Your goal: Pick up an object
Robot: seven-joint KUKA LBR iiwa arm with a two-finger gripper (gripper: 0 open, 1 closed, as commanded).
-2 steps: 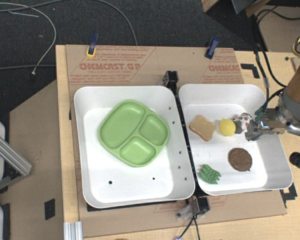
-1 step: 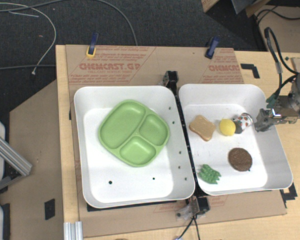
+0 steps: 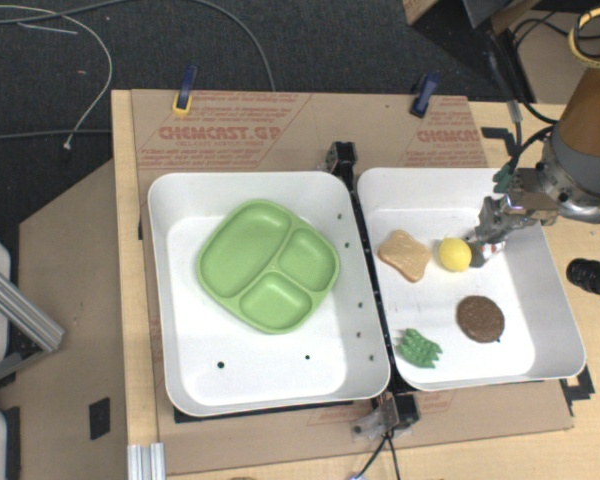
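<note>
Bench carries two shallow white bins side by side. Left bin holds a green divided plate, tilted diagonally in the bin, three compartments, nothing in them.

Right bin holds four small items: tan bread-like slice at left-centre, yellow ball just right of it, brown round cookie-like disc below and right of the ball, green leafy piece near the front edge.

Arm enters from the right, orange band visible above the wrist. Gripper sits low over the right bin, tip directly beside the yellow ball on its right side — touching or nearly so, contact cannot be resolved. Jaw state cannot be told; tip is small and dark against the bin.

Key relation: the ball lies just left of the tip, not clearly under it. Ball is round, so no long axis to align to. Judgement — nearest candidate for the pick is the ball; a small leftward shift looks needed to centre over it. Risk: a nudge rolls it toward the bread slice.
</note>
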